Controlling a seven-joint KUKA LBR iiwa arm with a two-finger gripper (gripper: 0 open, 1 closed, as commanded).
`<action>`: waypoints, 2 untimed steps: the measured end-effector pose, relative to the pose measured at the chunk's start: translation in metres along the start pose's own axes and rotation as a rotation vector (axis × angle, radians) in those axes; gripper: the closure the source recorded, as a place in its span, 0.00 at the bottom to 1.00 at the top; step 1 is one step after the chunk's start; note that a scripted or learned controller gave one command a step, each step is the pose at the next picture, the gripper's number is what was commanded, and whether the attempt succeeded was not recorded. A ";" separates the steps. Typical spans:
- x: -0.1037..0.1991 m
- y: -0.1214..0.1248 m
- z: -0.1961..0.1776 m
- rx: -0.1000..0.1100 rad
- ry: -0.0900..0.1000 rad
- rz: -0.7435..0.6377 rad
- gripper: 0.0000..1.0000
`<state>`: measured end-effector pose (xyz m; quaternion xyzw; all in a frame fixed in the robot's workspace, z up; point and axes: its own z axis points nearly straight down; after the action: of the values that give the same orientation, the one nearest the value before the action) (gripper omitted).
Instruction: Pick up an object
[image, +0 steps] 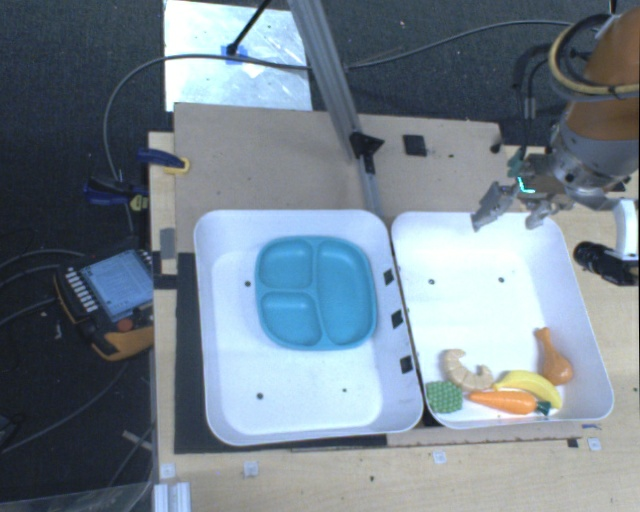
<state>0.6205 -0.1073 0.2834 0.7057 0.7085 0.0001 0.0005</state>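
Several toy foods lie in the near right corner of the right bin (500, 250): an orange carrot (503, 402), a yellow banana (530, 384), a tan shrimp-like piece (466, 371), a green broccoli-like piece (445, 397) and a brown drumstick (553, 357). My gripper (514, 211) hangs above the far edge of the right bin, well away from the foods. Its two fingers are spread apart with nothing between them.
The left bin (230, 400) bears a blue divided plate (316, 292). A grey pole (335, 80) slants across the cardboard behind the bins. Cables, clamps and a small device (105, 300) lie off the bench to the left.
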 end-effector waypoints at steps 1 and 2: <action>0.000 0.000 0.000 -0.001 0.000 0.000 0.00; -0.004 0.002 0.042 0.001 0.000 0.003 0.00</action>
<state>0.6228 -0.1115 0.2416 0.7067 0.7075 -0.0005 0.0001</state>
